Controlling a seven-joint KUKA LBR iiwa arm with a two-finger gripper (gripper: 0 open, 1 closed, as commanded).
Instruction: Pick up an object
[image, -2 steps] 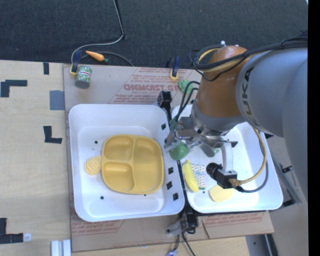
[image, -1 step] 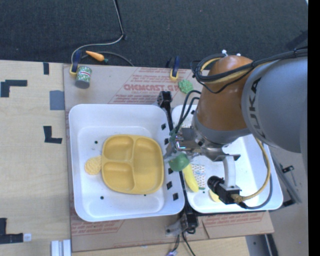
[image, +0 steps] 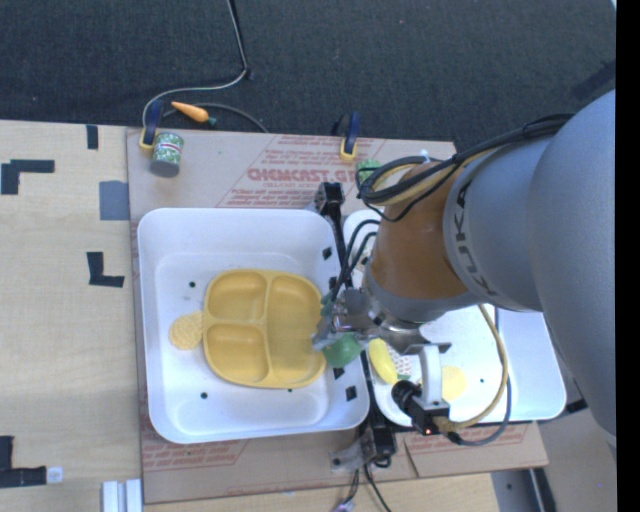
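A yellow divided plate (image: 260, 327) lies in the left bin (image: 165, 250). A small round yellow piece (image: 185, 331) rests against the plate's left edge. My gripper (image: 335, 333) hangs at the right rim of the left bin, just past the plate's right edge. A small green object (image: 341, 350) shows right under the gripper, at the divide between the bins; whether it is gripped is hidden. In the right bin (image: 530, 385) lie a yellow banana-like piece (image: 382, 362) and a pale yellow round piece (image: 454, 381), partly covered by the arm.
The bulky grey arm (image: 520, 220) with its orange band (image: 415, 250) covers most of the right bin. Cables (image: 490, 400) loop over that bin. A small can (image: 167, 152) and clamps stand on the board behind the bins.
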